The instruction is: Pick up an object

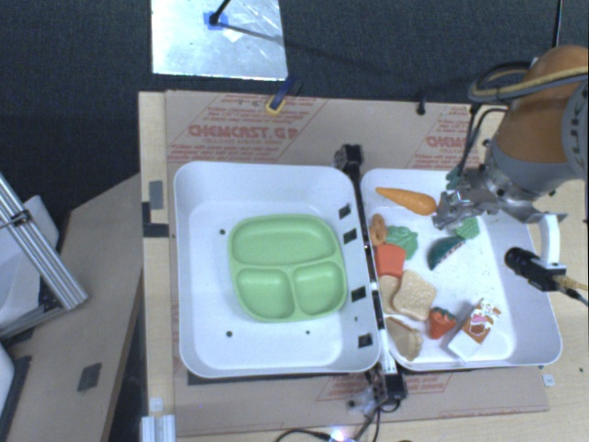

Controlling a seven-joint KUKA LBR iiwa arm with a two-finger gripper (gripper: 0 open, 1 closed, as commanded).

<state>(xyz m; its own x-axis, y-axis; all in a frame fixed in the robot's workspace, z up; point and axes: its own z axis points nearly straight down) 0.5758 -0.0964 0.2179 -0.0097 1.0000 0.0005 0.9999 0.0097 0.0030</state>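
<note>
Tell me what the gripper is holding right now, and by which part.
Cannot be told. The gripper sits low in the right bin beside the carrot, touching a green piece.

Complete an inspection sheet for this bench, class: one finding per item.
Surface: two white bins side by side on a bench.
Job's things: carrot, bread slice, strawberry and other toy foods in the right bin.
Clutter: green divided tray in the left bin.
Grippers: pincer low beside the carrot; nothing seen between its fingers.
Cables: hose looped on the arm.
Surroundings: metal plate behind the bench.
</note>
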